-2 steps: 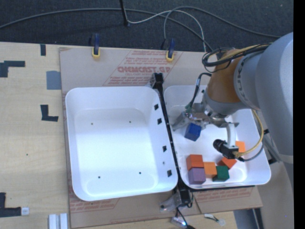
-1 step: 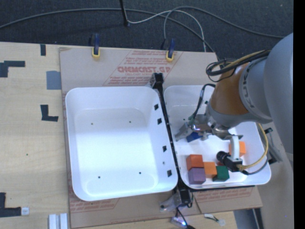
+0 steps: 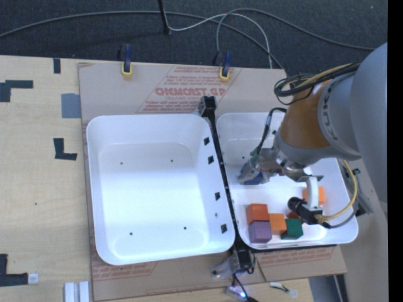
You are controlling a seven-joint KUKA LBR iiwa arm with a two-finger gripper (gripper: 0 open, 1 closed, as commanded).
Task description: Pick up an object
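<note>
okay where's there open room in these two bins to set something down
The left bin has a bare white floor from wall to wall, up to the black divider. In the right bin, the far corner by the divider looks free. Its near end is crowded: the orange block, purple block and green block cluster there, and the gripper hangs over the middle.

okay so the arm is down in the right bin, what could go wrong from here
The gripper sits over a blue object near the divider, apart from the cluster of blocks, so a grasp could slip or nudge it against the wall. The purple block, orange block and green block are packed tight; the arm could knock them.
</note>
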